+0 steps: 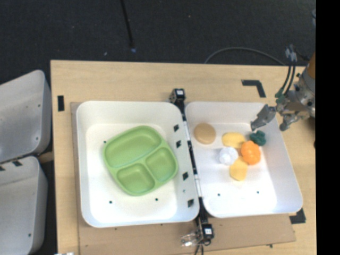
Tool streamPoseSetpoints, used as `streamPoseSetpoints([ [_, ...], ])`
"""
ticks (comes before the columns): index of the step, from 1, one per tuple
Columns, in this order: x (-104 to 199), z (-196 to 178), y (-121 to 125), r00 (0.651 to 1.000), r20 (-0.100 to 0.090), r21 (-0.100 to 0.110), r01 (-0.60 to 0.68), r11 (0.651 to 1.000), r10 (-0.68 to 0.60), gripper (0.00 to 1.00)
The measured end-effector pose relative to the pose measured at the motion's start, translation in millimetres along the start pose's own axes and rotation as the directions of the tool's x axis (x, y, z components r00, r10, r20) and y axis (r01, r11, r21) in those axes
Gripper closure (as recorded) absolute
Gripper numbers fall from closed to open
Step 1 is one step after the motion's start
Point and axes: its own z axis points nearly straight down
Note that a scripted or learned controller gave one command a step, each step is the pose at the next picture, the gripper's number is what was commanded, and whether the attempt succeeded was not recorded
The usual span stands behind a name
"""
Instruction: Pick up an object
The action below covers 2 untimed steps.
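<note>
The pincer (275, 119) hangs spread and unloaded over the right bin's (265, 206) far edge, just beside the green toy (259, 137) and orange ball (251, 152). Nothing is lifted; the grasp remains undone.

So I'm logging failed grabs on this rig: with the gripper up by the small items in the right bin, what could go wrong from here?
1. The items are crowded: the orange ball touches the green piece and sits close to the white lump, so the gripper may nudge neighbours or catch two.
2. The gripper hangs near the right bin's far corner, so it could clip the wall coming down.
</note>
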Motion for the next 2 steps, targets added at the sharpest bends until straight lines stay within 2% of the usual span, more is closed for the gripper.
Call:
streamPoseSetpoints([
  [1, 0, -6, 2, 1.000, 0.002, -0.012, 0.003, 1.000, -0.003, 0.00],
  [2, 4, 38, -3, 1.000, 0.002, -0.007, 0.001, 1.000, -0.001, 0.00],
])
